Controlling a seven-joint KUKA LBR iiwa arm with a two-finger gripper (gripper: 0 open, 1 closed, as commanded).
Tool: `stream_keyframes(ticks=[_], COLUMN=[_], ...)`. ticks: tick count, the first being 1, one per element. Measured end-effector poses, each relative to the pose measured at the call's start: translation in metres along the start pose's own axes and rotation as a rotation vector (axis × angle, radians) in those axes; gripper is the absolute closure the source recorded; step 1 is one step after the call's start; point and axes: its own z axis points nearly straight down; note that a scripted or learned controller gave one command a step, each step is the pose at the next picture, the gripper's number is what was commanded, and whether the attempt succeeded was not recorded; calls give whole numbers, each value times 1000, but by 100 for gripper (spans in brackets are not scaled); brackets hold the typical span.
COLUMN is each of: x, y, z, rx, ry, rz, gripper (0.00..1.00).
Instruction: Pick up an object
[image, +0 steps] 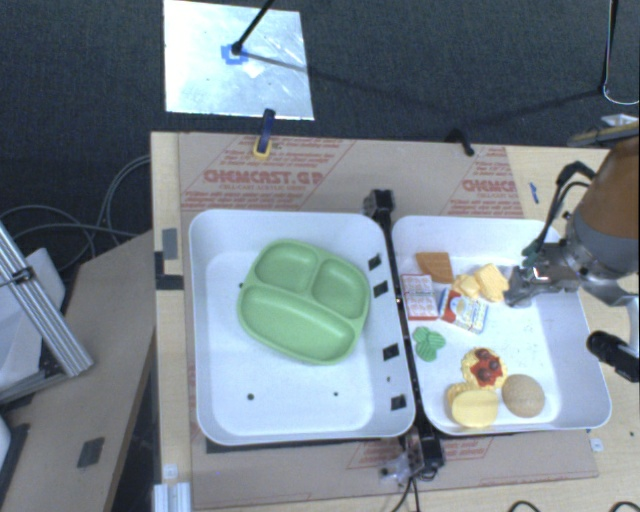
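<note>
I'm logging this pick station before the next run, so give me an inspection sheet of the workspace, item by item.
Surface: bench covered with printed brown board, bearing two shallow white bins side by side.
Job's things: right bin holds small toy foods: orange cracker, yellow pieces, printed packets, green leaf, red-topped piece, yellow round, tan round.
Clutter: left bin holds a green divided plate.
Grippers: gripper low over the right bin near the yellow pieces; finger state unclear.
Cables: loose cables left of the bench.
Surroundings: dark carpet, silver sheet behind the bench.
</note>
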Motion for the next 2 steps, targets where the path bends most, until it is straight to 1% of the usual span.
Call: stream_keyframes(ticks=[1,2], x=[55,107], y=[9,26], z=[-10,-11], rx=[1,1], ry=[2,2], rz=[-6,-6], gripper=[100,100])
